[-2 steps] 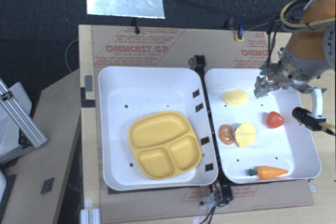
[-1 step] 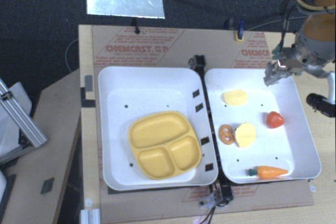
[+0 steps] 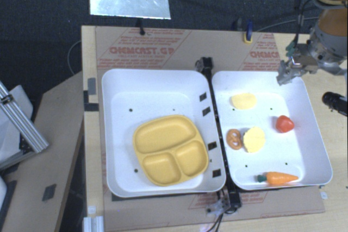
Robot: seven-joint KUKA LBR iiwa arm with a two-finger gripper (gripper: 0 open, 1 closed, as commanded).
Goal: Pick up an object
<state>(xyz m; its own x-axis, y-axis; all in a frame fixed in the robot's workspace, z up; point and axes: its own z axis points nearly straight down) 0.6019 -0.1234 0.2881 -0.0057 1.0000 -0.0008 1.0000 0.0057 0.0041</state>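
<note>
Here your gripper (image 3: 286, 74) hovers over the right bin's (image 3: 312, 117) far right corner; you cannot tell its jaw state. The tomato (image 3: 284, 124) lies below it, untouched.

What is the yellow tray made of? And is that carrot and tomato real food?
The yellow tray looks like smooth moulded plastic: one even colour, soft sheen, three rounded compartments. The carrot and the tomato seem to be toy food, probably plastic, since their colours are flat and bright with a slight shine. I can't be sure from this far away.
</note>
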